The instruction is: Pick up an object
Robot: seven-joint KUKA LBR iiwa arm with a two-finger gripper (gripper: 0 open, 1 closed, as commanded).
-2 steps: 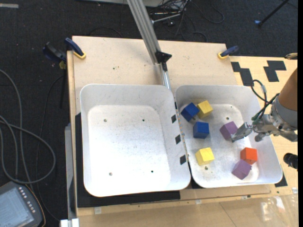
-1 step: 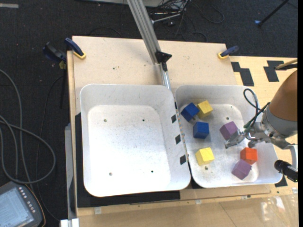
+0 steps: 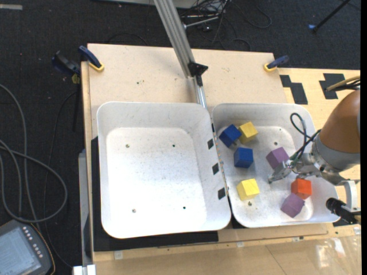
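Reaching in from the right, the grey arm's two-finger gripper (image 3: 285, 171) is hovering low in the right-hand shallow white bin (image 3: 261, 110), its metal fingers sitting between the upper purple cube (image 3: 277, 156) and the orange cube (image 3: 301, 187). How far they are parted cannot be made out; nothing is visibly gripped between them. The left-hand white bin (image 3: 109, 119) is lying alongside.

A light wood tabletop (image 3: 149, 73) is sitting on a dark carpet floor (image 3: 34, 119), with black cables (image 3: 23, 148) lying across it.
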